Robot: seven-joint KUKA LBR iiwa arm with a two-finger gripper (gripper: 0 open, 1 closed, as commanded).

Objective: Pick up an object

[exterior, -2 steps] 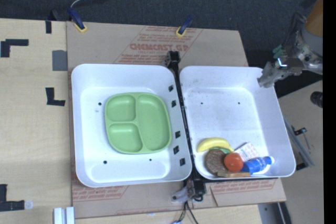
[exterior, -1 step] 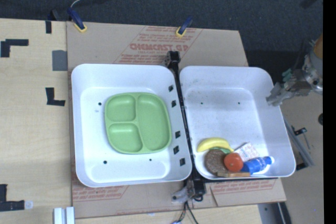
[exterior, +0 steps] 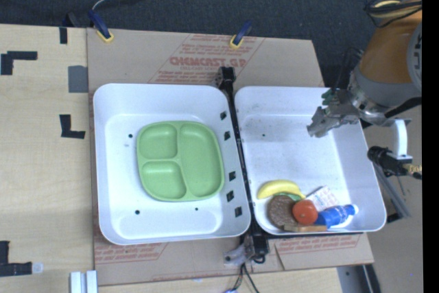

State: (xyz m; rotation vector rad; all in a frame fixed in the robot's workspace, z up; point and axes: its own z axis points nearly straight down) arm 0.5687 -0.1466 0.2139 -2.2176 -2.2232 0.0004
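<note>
Hovering over the far right part of the right bin (exterior: 357, 168), the gripper (exterior: 324, 121) carries nothing I can see and risks a miss, since the banana (exterior: 278, 188), tomato (exterior: 306, 212) and bottle (exterior: 336, 215) crowd together in that bin's near corner.

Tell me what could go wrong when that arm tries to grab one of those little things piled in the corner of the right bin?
The banana, brown disc, red ball and blue bottle are crowded together, so a grab may catch two or push one aside. They also lie against the right bin's near wall, which could block the gripper. The ball looks round and might roll off.
</note>
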